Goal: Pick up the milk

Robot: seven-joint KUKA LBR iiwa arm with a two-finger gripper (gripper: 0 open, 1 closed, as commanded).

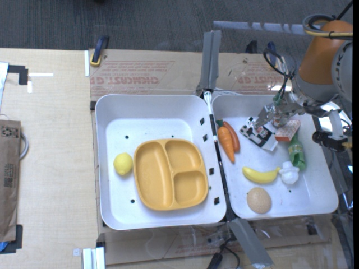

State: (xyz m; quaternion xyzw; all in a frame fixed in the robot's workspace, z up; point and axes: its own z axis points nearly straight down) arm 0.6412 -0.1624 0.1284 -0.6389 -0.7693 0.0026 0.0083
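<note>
The milk is a small white carton with black patches, lying tilted in the upper middle of the right bin. My gripper hangs at the carton's upper right edge, close over it, with the grey wrist and orange band behind it at the right. From this angle I cannot tell whether the gripper touches the carton. A small orange-red box lies just right of the milk, partly under the gripper.
In the right bin an orange carrot lies left of the milk, with a banana, a tan egg-shaped thing and a green bottle below it. The left bin holds a yellow divided plate and a lemon.
</note>
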